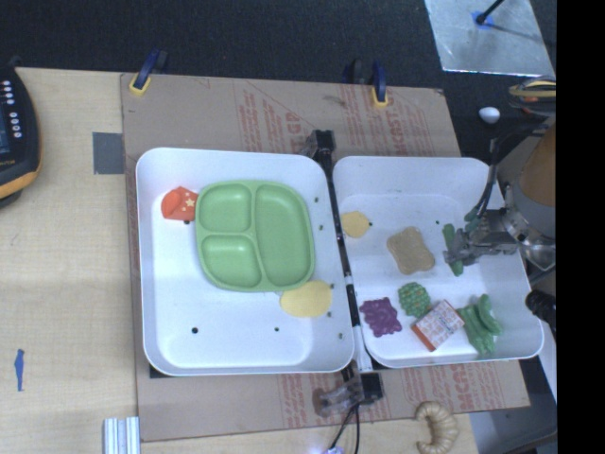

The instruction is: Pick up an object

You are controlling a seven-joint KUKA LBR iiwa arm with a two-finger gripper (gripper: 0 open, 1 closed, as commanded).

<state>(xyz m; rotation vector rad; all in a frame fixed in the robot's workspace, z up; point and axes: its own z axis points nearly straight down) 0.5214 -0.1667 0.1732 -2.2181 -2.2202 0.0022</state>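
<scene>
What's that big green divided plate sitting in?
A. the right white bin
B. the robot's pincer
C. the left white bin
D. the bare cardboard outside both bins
C: the green divided plate lies flat inside the left white bin, with a red piece by its upper-left edge and a yellow piece at its lower-right corner.

Light wooden bench top under a brown cardboard sheet printed with red lettering, fastened along the far edge with blue-and-yellow clamps. Dark carpeted floor beyond, bearing a pale grey panel at upper right. Even overhead lighting, soft shadows.
</scene>
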